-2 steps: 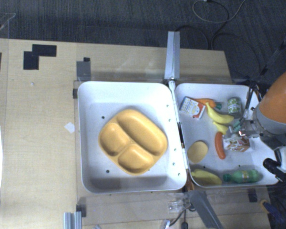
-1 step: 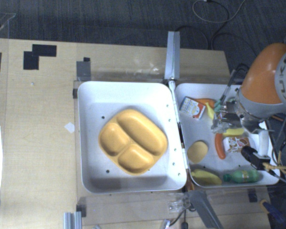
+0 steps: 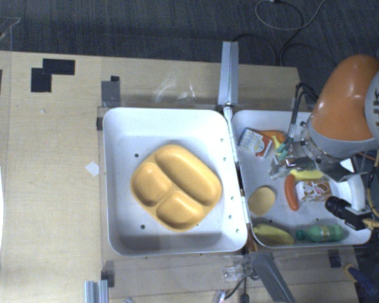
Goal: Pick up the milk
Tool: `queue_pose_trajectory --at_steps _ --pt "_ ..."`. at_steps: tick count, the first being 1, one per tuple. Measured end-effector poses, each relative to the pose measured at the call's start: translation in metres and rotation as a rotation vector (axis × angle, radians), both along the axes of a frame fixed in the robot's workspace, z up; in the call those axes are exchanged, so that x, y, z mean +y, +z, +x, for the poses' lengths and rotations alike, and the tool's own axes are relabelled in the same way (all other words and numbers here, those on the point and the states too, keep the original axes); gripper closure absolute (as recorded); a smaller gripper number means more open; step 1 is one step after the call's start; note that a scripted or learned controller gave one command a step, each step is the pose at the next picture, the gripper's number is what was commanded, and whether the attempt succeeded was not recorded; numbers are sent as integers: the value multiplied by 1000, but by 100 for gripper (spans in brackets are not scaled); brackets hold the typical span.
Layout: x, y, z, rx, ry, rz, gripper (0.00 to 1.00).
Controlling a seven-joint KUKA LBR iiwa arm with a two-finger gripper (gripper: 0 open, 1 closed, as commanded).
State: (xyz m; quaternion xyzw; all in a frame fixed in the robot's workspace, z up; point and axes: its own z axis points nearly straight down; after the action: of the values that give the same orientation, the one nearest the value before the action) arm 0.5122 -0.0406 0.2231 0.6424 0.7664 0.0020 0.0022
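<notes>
I'm over the right bin (image 3: 360,235), my gripper (image 3: 289,158) hanging low near its middle; can't tell how my hand is set, or whether anything's in it. Milk carton (image 3: 255,142) lies tilted in the bin's far-left corner, just beside me, w/ a carrot (image 3: 276,136) behind it. Nearer: hot dog (image 3: 292,194), cookie (image 3: 262,200), banana (image 3: 273,233), green bottle (image 3: 318,233). Left bin (image 3: 120,169) has a yellow divided plate (image 3: 176,185).
</notes>
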Motion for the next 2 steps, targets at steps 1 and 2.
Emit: queue_pose_trajectory --at_steps 1,2 --pt "18 57 -19 -2 220 -2 100" --pt "64 30 -24 -1 316 -1 100"
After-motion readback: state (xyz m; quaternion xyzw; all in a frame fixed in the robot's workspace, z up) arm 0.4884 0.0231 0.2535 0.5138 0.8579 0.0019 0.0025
